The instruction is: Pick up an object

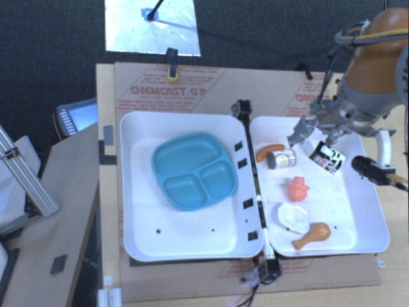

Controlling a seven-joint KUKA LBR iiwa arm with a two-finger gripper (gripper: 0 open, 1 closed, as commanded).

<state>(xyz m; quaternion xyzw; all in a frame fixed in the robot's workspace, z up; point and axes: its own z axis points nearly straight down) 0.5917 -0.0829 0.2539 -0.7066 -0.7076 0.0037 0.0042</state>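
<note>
Where the right bin (377,235) nears its front rim, a toy drumstick (312,235) lies beside a white lump (292,215), with bare floor to their right. Farther in sits a pink toy (297,188), then a small can (282,159) on its side touching an orange sausage (270,151). A black-and-white card (327,158) lies just right of the can. Over the far part of this bin hangs the claw (317,133), fingers spread apart, gripping nothing. Across the divider, the left bin (137,171) holds a blue tray (193,170) with open floor around it.
</note>
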